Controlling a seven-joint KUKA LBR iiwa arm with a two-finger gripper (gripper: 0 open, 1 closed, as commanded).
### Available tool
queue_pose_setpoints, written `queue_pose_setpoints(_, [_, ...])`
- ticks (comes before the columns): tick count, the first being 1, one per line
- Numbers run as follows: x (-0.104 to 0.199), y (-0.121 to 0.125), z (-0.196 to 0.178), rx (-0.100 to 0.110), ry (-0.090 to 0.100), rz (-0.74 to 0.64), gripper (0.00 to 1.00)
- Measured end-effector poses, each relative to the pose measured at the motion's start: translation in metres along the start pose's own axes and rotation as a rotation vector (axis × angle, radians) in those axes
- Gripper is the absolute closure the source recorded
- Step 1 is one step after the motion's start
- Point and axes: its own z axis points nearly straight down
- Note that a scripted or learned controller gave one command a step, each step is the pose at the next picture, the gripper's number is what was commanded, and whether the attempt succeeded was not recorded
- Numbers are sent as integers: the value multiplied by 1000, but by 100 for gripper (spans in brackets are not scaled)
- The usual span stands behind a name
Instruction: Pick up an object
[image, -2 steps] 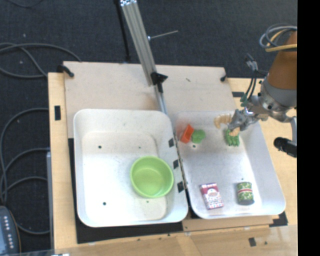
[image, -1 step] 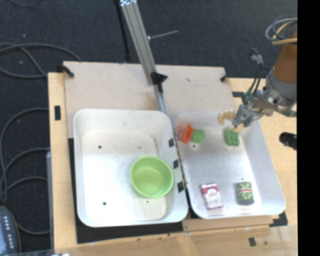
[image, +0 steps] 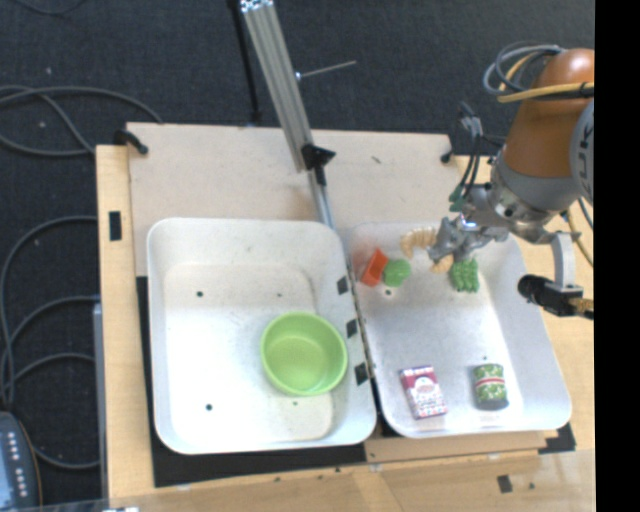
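My gripper (image: 447, 250) hangs over the far part of the right bin (image: 530, 330), reaching in from the right. A green bumpy toy (image: 465, 276) lies just right of its tip. A pale yellow item (image: 417, 240) rests just left of it by the bin's far wall. Further left lie a small green ball (image: 397, 271) and an orange-red block (image: 374, 267). Near the front of that bin are a red and white packet (image: 424, 391) and a green can (image: 490, 386). I see nothing between the fingers.
The left bin (image: 200, 300) holds a light green bowl (image: 304, 354). A slanted metal pole (image: 290, 110) rises from behind the bins. Cables lie on the dark floor at the left.
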Motion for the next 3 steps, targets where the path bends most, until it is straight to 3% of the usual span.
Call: queue_pose_setpoints(3, [151,-27,-3,1,3,-6,100])
